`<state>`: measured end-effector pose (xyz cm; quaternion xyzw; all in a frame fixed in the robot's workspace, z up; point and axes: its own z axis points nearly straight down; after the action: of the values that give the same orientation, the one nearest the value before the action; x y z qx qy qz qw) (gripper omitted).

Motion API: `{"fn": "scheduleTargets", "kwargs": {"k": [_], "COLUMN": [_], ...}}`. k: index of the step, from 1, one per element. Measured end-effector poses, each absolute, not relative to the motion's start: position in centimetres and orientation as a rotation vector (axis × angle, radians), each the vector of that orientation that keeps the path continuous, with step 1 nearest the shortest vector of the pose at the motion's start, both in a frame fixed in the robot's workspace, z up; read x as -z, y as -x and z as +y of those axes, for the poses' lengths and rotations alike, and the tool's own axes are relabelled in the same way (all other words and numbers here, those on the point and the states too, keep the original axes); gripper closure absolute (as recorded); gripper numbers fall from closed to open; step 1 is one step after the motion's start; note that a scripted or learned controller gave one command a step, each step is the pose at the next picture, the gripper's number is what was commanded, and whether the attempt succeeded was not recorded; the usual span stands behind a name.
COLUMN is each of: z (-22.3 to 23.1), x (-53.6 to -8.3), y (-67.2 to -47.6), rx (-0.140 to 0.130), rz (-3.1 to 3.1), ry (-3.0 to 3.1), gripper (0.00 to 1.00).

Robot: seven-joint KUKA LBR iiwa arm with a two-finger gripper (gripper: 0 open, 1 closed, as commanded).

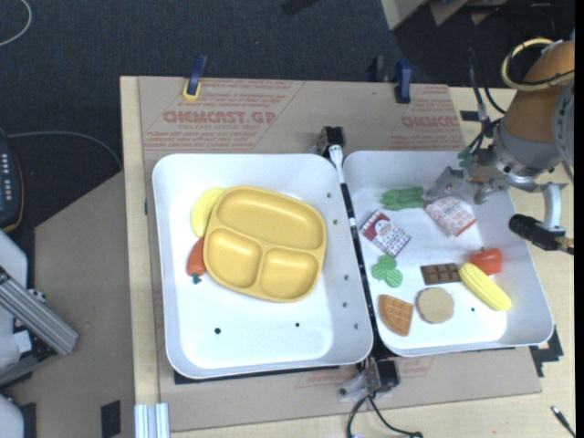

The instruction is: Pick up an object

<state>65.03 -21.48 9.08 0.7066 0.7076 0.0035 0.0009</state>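
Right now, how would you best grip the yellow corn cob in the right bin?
Grip the corn cob across its narrow middle, coming straight down from above. It lies flat and slanted near the right bin wall, so turn the gripper to close across its width. The orange piece touches its upper end, so stay mid-length.

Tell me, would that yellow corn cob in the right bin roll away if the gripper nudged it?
Probably. The corn cob looks rounded and elongated, so a sideways nudge would likely roll it. It lies against the red-orange toy, which may block rolling that way. It looks like smooth plastic, so likely light and somewhat slippery.
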Motion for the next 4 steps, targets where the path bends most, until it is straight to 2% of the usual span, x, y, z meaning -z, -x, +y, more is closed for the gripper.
{"fn": "scheduleTargets", "kwargs": {"k": [1,2,3,4], "z": [-21.6,-21.7,-22.0,-22.0], "x": [-10.4,-14.8,-21.4,-22.6], "y": [-65.3,-65.0,-65.5,-65.6], "rx": [-0.016,-0.003,-0.007,-0.003], "rz": [2.215,2.217,2.215,2.219], "ry": [-2.208,-2.217,-2.213,-2.217], "gripper": [1.0,1.0,1.0,1.0]}}
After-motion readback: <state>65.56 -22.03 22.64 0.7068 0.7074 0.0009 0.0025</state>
